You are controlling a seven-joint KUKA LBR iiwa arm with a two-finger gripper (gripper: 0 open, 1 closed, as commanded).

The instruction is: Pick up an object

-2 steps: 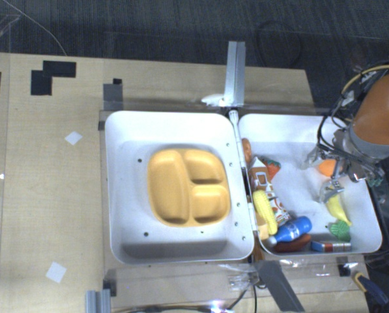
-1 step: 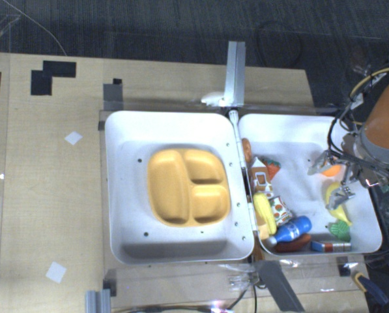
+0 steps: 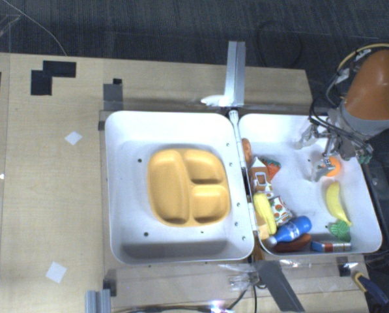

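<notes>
Pincer (image 3: 324, 156) is low in the right bin (image 3: 282, 132), hanging right over a small orange ball (image 3: 335, 167) near the far-right wall. Whether the fingers are spread or pinched, I cannot tell. Nothing looks lifted: the banana (image 3: 336, 202) lies just in front, the bottle (image 3: 293, 229) and the rest along the near wall. By my read, the grab and the lift are both left to do. The yellow tray (image 3: 187, 186) sits in the left bin (image 3: 126, 175).
</notes>
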